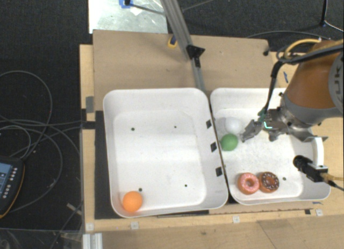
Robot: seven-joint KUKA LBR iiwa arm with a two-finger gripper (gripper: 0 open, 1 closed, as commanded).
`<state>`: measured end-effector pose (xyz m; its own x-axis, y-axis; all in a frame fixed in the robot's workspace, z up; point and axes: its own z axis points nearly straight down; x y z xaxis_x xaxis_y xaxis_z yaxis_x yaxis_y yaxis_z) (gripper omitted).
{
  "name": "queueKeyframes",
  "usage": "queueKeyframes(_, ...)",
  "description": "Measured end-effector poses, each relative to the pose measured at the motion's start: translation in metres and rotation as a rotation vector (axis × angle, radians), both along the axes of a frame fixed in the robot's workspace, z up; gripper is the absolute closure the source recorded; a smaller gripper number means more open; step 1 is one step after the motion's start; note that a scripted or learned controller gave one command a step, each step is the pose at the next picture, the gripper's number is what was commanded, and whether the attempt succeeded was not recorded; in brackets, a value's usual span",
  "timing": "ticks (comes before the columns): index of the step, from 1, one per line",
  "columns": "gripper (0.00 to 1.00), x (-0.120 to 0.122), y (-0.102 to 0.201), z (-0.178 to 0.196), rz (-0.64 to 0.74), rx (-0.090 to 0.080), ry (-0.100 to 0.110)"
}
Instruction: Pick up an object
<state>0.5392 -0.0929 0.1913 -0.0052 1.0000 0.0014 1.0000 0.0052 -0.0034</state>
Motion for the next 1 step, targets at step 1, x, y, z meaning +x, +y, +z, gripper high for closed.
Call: queueKeyframes(1, 0.0, 0.0009, -0.0003, 0.0017, -0.003, -0.001, -0.004)
